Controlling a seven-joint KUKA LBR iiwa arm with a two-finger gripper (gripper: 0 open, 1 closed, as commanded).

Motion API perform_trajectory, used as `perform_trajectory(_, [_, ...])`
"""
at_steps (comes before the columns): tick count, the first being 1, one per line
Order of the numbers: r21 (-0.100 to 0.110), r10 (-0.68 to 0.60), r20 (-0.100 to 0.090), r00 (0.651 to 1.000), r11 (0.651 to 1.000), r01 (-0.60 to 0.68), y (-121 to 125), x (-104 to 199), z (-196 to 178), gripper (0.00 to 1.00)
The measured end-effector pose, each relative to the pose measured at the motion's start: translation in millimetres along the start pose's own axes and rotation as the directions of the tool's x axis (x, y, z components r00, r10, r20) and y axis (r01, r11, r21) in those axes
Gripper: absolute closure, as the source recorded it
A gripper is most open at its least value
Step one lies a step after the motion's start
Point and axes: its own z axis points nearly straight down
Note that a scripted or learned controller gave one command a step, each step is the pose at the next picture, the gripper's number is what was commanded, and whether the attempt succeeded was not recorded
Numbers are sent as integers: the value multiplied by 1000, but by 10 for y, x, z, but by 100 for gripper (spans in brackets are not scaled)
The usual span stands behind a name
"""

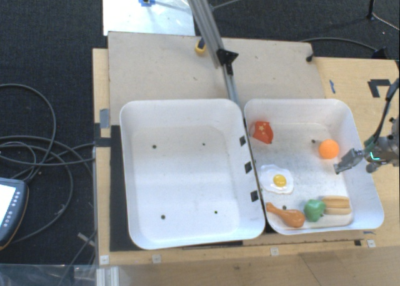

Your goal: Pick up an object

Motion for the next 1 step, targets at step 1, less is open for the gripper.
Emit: perform_trajectory(1, [-3,0,1,1000,1000,0,8,1,-15,0])
